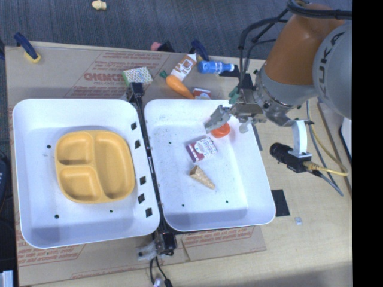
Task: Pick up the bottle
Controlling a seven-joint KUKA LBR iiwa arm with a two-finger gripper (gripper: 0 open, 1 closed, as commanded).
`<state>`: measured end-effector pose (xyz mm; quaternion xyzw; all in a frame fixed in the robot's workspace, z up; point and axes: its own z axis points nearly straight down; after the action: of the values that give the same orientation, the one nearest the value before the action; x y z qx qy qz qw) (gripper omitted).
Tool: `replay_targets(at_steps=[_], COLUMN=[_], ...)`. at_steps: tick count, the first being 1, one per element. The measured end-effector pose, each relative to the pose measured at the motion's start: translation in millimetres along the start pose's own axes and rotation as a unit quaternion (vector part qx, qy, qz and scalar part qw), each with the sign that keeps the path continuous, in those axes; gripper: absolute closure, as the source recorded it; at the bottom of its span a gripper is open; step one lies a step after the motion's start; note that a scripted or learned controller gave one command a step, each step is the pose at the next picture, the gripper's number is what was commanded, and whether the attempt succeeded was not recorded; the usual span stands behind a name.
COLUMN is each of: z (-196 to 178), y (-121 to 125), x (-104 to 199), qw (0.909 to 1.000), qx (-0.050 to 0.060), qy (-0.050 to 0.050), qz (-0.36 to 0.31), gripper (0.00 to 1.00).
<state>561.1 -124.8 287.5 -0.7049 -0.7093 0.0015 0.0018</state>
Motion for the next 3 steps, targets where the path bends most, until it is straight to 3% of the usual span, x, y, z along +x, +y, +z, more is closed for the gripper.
replay_targets(at_steps=[1,2,3], z=[88.1,76.7,96.5], y=[90.3,91.0,54.3], x=[53.9,54.0,113.4], qw=[0.9994,0.9995,0.9838], qx=[0.001,0.001,0.002], qy=[0.000,0.000,0.000], qz=[0.035,0.033,0.179], gripper=[0.00,1.00,1.00])
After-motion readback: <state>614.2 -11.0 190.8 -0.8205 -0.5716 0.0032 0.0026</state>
